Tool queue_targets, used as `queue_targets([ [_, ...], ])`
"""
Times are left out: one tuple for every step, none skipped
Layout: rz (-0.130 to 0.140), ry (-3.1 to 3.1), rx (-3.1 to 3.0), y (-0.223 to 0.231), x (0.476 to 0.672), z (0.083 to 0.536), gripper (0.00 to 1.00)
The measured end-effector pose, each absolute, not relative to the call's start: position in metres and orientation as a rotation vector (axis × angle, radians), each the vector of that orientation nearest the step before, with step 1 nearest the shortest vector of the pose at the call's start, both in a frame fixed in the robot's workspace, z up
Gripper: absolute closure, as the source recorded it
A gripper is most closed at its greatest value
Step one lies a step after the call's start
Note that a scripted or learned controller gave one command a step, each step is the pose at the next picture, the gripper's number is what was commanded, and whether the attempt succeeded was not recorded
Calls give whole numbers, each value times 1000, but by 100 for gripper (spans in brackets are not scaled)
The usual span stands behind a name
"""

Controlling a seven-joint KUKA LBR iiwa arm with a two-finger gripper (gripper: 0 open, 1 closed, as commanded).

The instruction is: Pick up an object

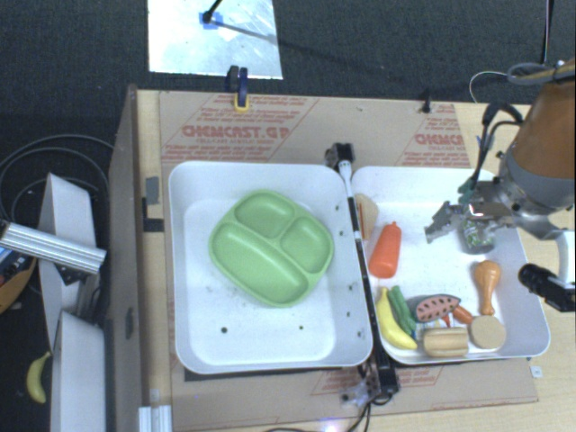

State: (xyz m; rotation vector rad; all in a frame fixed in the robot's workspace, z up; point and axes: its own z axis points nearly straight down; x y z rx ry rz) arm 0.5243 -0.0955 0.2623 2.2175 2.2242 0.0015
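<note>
- My arm enters from 3 o'clock and ends above the upper part of the right bin.
- My gripper sits over the bin floor at about 1 o'clock from that bin's centre. One grey finger points toward 9 o'clock. I cannot tell whether my fingers are spread or pressed together.
- A small dark-green, glassy-looking item lies directly under the gripper body; whether it is between my fingers cannot be determined.
- Candidate objects, all in the right bin:
  - Orange carrot-shaped piece, upright along the left wall at 9 o'clock from my gripper, apart from it.
  - Tan piece just at 11 o'clock of the orange piece, against the bin divider.
  - Brown drumstick-shaped piece at 6 o'clock from my gripper, near but not touching it.
  - Yellow banana with a green pod beside it, at the bin's 7 o'clock corner.
  - Watermelon slice, a bread-coloured roll and a round tan disc along the 6 o'clock edge.
- The left bin holds a green divided plate at its centre, well apart from my gripper.
</note>
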Motion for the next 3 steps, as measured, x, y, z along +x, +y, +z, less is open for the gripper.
queue_targets([
  [3, 2227, 2213, -74, 577, 182, 0],
  [-1, 2222, 2221, -85, 571, 143, 0],
  [-2, 2223, 2223, -83, 569, 81, 0],
])
